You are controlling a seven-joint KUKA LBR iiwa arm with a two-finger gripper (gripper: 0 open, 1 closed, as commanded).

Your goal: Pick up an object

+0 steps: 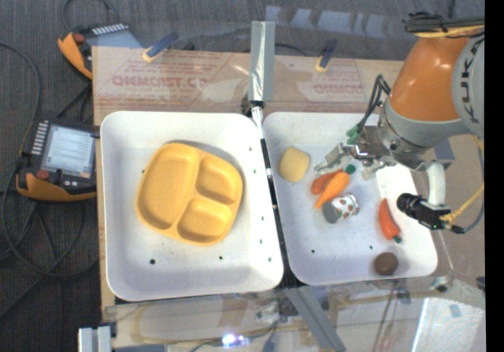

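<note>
Gripper (340,158) sits low over the upper middle of the right bin (409,260), fingers spread apart with nothing between them. Fingertips hang just above the upper end of a carrot (331,186) lying at a slant on the bin floor — apart or touching, cannot tell from this angle.

Candidate objects, all in the right bin:
- pale yellow rounded piece (294,163), just left of the carrot
- small spotted can (341,207), tipped on its side, just below the carrot
- second carrot (388,220), nearer the right wall
- dark brown ball (385,263), bottom right corner

Left bin (118,264) holds a yellow divided tray (190,192), well apart from the arm.

Risks, as judged: the carrot is tapered and slanted — fingers closing off-axis could squeeze it out sideways or roll it into the can. A descent slightly off centre may land one finger on top of the carrot rather than beside it. The crowding of can and yellow piece leaves little room for the fingers.

Writing: "KU…" in part on the arm's grey shell (470,75); faint red print on the cardboard (157,83) behind the bins, not legible.
</note>
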